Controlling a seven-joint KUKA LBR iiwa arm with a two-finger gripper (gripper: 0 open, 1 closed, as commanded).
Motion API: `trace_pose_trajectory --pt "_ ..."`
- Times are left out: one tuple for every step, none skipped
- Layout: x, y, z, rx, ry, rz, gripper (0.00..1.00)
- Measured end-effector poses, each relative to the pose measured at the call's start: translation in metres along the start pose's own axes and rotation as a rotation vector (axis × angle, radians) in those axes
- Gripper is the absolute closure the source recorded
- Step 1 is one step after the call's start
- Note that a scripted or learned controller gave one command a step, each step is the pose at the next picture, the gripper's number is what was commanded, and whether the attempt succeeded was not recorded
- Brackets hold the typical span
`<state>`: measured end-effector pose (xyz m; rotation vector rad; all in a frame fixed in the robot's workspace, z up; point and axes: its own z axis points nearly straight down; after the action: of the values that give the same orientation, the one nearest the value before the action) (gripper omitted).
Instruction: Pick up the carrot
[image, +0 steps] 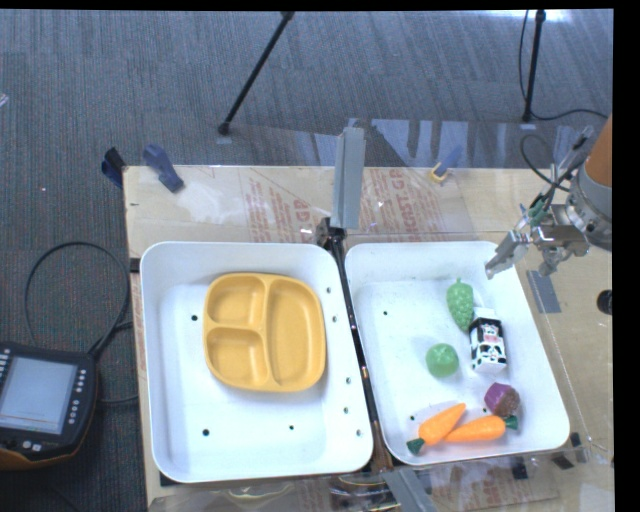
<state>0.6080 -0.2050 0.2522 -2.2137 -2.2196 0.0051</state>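
Currently my pincer (520, 250), jaws apart and empty at right edge, should descend squarely across the lower-right carrot (478, 430), avoiding its neighbour carrot (440, 423).

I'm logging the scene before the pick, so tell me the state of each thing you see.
carrots: two, lying flat, touching, right bin's near edge
gripper: above the right bin's far right corner, holding nothing
green grapes: lying in right bin
green ball: resting in right bin
milk carton: lying in right bin
yellow tray: flat in left bin
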Motion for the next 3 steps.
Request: trace_pose_trajectory --pt "0.000 0.000 0.000 0.000 0.000 0.000 0.00" --pt "-0.004 -0.078 0.060 0.003 0.001 -0.100 0.00" --pt "0.052 -0.135 0.121 0.008 0.004 -0.187 0.00"
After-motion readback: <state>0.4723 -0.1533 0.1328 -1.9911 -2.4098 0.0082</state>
